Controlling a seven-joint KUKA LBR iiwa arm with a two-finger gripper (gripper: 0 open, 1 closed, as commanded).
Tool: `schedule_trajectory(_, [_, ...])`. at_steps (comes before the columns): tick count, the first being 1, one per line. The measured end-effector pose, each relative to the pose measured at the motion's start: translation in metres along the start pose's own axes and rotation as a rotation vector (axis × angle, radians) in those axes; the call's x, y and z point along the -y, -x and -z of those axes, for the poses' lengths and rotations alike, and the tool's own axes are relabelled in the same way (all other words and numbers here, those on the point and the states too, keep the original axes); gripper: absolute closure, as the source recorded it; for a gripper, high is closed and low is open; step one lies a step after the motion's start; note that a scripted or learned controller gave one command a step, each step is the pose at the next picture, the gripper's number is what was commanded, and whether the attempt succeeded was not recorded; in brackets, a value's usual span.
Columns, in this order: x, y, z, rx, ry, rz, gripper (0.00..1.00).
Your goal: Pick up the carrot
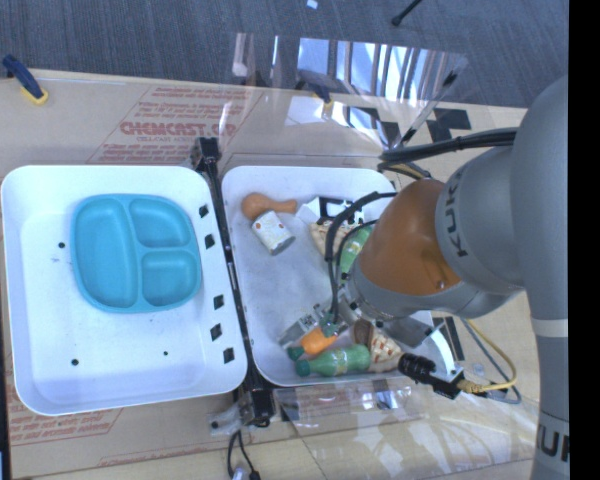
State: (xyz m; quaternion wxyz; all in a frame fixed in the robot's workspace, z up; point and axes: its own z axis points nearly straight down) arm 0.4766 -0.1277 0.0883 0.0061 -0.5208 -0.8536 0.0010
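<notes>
The carrot (318, 345), orange with a green end, lies near the front edge of the right bin (278, 290). It rests against a green bottle (336, 361). My gripper (316, 324) hangs low right over the carrot, touching or almost touching its top. The grey arm with its orange band (410, 253) covers the bin's right half and hides what lies under it.
In the right bin, a brown drumstick (265, 206) and a white cube (272, 233) lie at the back. A tan piece (382, 348) sits beside the bottle and a green item (354, 249) pokes out by the wrist. The left bin (40, 298) holds a blue divided plate (137, 251).
</notes>
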Motion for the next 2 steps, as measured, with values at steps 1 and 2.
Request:
schedule_trajectory(1, [-0.001,-0.002,0.006,-0.011,-0.008,0.008,1.00])
schedule_trajectory(2, [-0.030,-0.059,0.100,0.001,0.000,-0.465,1.00])
